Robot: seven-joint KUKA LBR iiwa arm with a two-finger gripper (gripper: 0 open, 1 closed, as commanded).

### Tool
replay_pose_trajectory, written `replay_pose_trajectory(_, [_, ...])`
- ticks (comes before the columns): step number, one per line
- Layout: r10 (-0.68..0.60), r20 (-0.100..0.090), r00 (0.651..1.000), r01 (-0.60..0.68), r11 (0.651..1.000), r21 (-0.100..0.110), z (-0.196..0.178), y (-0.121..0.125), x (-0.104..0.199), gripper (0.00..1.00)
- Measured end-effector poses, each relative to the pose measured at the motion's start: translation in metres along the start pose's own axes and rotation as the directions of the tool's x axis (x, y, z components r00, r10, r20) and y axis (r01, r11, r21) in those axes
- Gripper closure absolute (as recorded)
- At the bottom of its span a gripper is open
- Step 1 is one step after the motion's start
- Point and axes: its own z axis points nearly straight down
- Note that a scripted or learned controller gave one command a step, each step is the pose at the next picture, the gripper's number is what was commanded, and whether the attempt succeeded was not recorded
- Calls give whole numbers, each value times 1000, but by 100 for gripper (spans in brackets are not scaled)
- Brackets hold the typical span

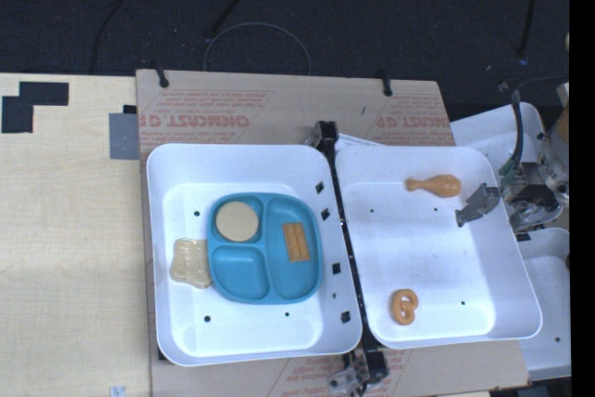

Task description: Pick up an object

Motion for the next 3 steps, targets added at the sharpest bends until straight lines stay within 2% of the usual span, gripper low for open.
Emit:
replay_pose_trajectory(1, [-2, 2, 1000, 2, 1000, -11, -5, 2, 0, 0])
replay_pose_trajectory(3, [-1, 0, 1000, 1, 1000, -3, 99, 3, -12, 0])
